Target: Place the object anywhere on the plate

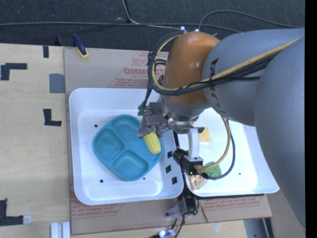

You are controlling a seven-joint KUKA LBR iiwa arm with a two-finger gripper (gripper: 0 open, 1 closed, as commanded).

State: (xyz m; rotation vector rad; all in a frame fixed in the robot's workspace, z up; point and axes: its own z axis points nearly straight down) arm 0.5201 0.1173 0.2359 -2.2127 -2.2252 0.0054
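Robotics laboratory test bench. Indicators: large grey industrial arm with orange band [190, 68] and exposed cabling, two shallow white plastic bins [79, 133] on a cardboard sheet [106, 71], black tape markers [49, 117] on the light wooden benchtop [29, 157].

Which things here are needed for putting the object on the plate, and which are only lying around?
For the job:
- corn cob, at the plate's right edge
- blue plate, in the left bin
- end effector, over the corn

Lying about:
- yellow piece, right bin
- green piece
- orange-white piece

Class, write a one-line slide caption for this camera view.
Gripper over corn at blue plate's right edge.
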